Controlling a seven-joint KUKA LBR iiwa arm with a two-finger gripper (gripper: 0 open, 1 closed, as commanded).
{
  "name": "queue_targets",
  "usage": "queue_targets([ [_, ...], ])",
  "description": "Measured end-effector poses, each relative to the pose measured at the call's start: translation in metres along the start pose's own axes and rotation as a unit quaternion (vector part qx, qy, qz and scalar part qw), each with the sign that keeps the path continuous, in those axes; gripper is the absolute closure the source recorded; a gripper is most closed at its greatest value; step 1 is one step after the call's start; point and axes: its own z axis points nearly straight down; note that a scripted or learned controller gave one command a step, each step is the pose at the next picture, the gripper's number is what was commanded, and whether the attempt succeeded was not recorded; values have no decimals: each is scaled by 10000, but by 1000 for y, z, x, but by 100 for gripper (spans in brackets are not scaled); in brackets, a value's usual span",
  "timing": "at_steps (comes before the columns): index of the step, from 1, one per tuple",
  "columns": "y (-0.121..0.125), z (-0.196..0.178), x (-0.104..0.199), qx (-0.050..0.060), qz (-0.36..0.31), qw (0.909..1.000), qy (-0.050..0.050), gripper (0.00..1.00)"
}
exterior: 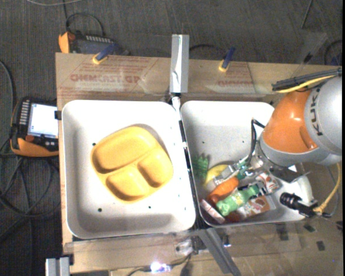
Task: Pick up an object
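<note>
Though the finger state of the grey gripper cannot be told, light, rigid plastic toy food is seen heaped at five o'clock in the right white bin; the orange carrot is best pinched mid-body

- Left bin and right bin: smooth white plastic by the look, low sheen.
- Yellow tray: moulded plastic, smooth, satin.
- Packets in the right bin: glossy printed wrap, crinkled.
- Bench board: matt brown cardboard or fibreboard, printed red; clear film over parts of it.
- My arm: smooth grey shell; the orange band semi-gloss.
- Floor: dark, rough, carpet-like.
</note>
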Motion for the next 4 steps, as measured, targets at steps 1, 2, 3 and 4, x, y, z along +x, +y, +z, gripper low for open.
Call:
queue_targets([
  [1, 2, -10, -2, -31, 7, 10000, -36, 100],
  [2, 58, -93, 30, 72, 1479, 9890, 17, 100],
  [3, 81, -92, 54, 78, 1644, 9864, 17, 100],
  [4, 80, -92, 53, 79, 1648, 9863, 10, 0],
])
